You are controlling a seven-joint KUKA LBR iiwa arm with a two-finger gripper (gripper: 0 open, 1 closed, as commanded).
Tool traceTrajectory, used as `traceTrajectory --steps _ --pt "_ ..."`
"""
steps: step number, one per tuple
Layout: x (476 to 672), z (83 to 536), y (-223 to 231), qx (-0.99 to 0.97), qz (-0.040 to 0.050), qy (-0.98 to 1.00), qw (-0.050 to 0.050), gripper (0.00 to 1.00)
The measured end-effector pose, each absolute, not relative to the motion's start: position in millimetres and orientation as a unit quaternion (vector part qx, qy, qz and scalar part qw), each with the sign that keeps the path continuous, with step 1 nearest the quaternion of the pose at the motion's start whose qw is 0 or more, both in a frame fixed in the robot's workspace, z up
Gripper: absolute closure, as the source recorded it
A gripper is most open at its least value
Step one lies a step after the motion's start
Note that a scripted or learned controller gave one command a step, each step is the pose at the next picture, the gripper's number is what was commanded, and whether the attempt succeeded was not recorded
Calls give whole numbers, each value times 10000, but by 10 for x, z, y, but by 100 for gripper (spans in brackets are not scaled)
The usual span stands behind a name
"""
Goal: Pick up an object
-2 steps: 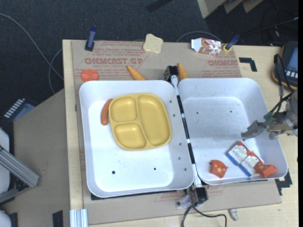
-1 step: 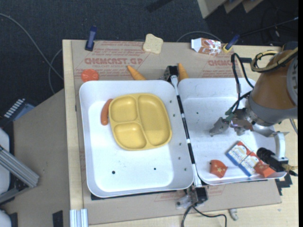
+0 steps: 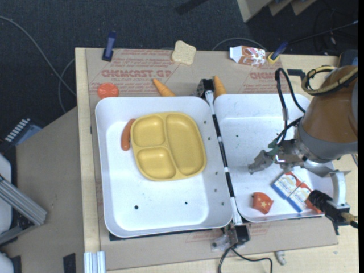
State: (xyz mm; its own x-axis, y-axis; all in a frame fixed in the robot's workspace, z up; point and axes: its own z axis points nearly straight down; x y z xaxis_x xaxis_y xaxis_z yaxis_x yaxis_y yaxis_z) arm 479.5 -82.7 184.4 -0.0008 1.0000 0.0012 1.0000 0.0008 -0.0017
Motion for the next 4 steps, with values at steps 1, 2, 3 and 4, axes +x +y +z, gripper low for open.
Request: traceTrajectory --steps 1,2,3,4 --pt "4789 1010 -1009 -7072 1 -7070 0 0" --pt "4791 1369 -1087 -7074 1 -7068 -6 0" --pt "4793 1845 -648 -7067 -2 -7076 -1 0" --pt "5296 2026 -1279 -7072 0 -7070 -12 0"
